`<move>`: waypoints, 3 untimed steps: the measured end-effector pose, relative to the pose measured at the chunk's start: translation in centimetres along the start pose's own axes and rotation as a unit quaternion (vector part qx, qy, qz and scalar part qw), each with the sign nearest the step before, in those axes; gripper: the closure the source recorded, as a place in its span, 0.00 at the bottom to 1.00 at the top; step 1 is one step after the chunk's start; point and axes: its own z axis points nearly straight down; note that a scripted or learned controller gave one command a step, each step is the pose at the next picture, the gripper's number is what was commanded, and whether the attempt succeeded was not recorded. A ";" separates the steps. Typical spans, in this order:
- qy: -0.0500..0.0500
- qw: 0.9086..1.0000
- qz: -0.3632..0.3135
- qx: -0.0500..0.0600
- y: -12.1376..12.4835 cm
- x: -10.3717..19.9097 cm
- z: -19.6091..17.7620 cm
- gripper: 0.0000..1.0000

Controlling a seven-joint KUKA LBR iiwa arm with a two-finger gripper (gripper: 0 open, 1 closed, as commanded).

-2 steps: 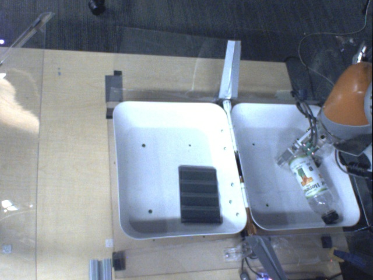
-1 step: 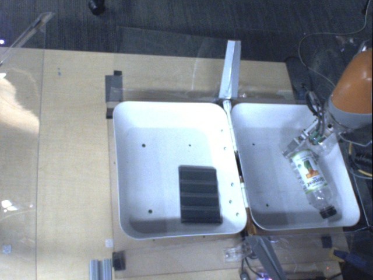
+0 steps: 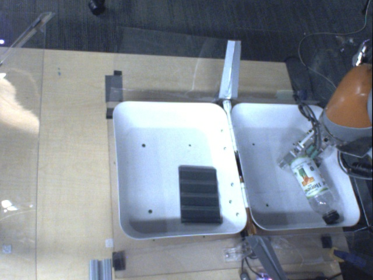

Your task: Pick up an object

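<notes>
Just below the gripper (image 3: 304, 151), finger state unreadable, you are approaching the bottle (image 3: 313, 184); next, descend and close.

two white bins, the left bin (image 3: 125, 156) and the right bin (image 3: 262, 133), sit on a pale tan wooden bench (image 3: 64, 156). a black ridged block (image 3: 200, 195) lies in the left bin. in the right bin, a clear plastic bottle (image 3: 313, 184) has a black cap and a white label with green and red print. the arm (image 3: 349, 107) is grey with an orange band.
</notes>
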 end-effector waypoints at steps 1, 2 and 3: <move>-0.002 1.000 -0.003 -0.006 0.9 0.2 -1.3 1.00; -0.003 1.000 -0.002 -0.005 0.7 0.0 -1.3 0.00; 0.002 1.000 -0.016 0.002 2.9 -2.6 0.3 0.00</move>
